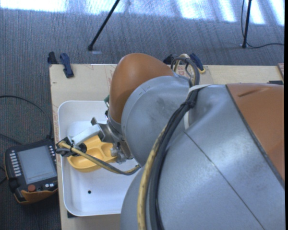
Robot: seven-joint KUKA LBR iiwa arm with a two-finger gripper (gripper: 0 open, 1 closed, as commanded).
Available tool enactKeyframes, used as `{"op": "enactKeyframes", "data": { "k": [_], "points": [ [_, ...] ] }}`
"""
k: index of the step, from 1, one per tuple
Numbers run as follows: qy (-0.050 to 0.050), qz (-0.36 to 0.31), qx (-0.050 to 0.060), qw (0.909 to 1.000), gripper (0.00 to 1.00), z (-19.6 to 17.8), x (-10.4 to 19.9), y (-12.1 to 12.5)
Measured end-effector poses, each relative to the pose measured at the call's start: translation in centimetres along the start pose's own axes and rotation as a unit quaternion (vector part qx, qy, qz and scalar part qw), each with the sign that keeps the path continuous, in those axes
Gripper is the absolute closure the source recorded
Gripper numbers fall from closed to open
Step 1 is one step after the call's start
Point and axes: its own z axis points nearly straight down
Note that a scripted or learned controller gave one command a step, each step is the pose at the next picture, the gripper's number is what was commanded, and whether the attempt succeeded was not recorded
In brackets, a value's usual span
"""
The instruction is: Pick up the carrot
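Observation:
My grey arm with its orange band reaches from the right over the left white bin and covers most of it. The gripper hangs low over the bin's middle, just above a yellow dish-like object that lies on the bin floor. A white rounded object sits just left of the gripper, touching the yellow one's far side. The arm hides whatever lies under and to the right of the gripper.
A black cable runs from the wrist across the yellow object to the bin's left rim. A teach pendant lies on the carpet left of the bench. Blue clamps grip the bench's far edge.

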Motion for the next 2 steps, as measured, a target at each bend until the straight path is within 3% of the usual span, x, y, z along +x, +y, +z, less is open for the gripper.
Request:
{"op": "enactKeyframes", "data": {
  "k": [1, 2],
  "points": [
    [-0.009, 0.08, -0.005, 0.9968, 1.0, 11.5, -0.58, -1.53],
    [-0.01, 0.087, -0.003, 0.9961, 1.0, 10.6, -0.55, -1.09]
  ]
}}
